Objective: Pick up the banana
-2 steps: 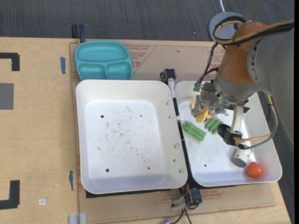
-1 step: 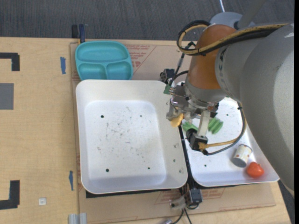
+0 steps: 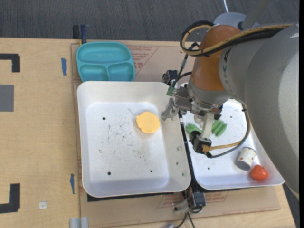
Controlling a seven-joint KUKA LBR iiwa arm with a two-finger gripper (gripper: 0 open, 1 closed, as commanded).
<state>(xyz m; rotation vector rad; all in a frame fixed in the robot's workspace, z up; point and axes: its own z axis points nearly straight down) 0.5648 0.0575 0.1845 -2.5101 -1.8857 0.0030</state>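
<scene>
Dark grey carpet runs along the far side, and in front of it a pale wooden bench (image 3: 38, 141) carries a sheet of cardboard with the two white bins set side by side on it. The gripper (image 3: 172, 109) hangs low over the divide between the bins, toward their far end, and leans over the right wall of the left bin (image 3: 90, 175). From where I stand I can't tell whether it is spread or closed, because the wrist and the orange-banded arm (image 3: 211, 61) above it hide too much. Just to its left, apart from it, the banana (image 3: 147, 122) lies on the floor of the left bin (from this angle it looks like a roundish yellow lump), a little right of that bin's middle and with nothing touching it. In the right bin (image 3: 223, 177), green pieces (image 3: 217, 128) lie under the wrist. Nearer the front right corner a small white cup (image 3: 245, 158) lies on its side, with an orange-red ball (image 3: 259, 173) just beside it. Behind the left bin a teal divided tray (image 3: 105, 61) sits on the cardboard, touching or almost touching the bin's far rim. Strips of blue tape (image 3: 63, 66) mark the bench off to the left.
</scene>
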